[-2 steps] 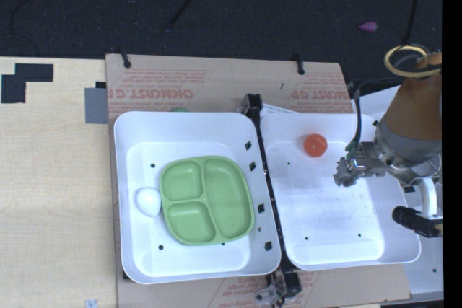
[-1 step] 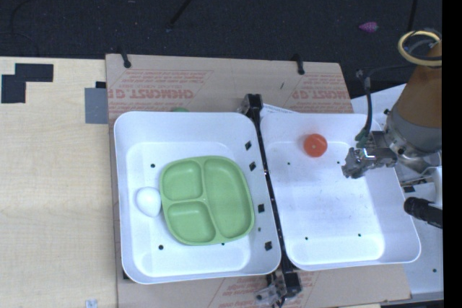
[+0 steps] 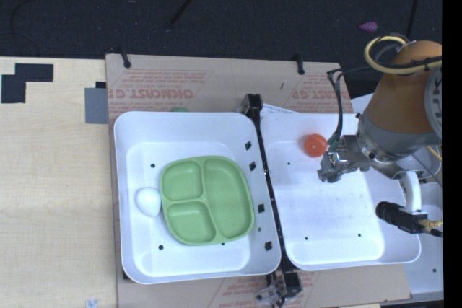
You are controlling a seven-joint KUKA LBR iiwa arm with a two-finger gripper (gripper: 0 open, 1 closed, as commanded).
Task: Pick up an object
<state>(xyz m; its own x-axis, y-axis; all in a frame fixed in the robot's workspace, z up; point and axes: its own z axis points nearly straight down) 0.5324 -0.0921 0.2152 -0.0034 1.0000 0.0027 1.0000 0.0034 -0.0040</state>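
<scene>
Gripper hangs low over the right bin, reached in from the right on the grey arm with its orange band; whether it is open or closed cannot be told, since its tip is a small dark shape seen from above. Taking the right bin as the landmark, the gripper sits above the bin's upper middle floor, and nothing is seen held in it. An orange-red ball lies on the floor of that bin near its upper edge, just up and to the left of the gripper, close beside it but apart from it. Left of the right bin, across the dark divider where the two rims meet, stands the left bin. In it lies a green plate with three compartments, roughly in the middle of the floor, and a white egg-shaped object rests touching the plate's left rim. Both bins sit on a sheet of brown cardboard printed with red lettering, which reaches past the right bin's upper edge. Left of the cardboard runs the pale wooden bench top.
</scene>
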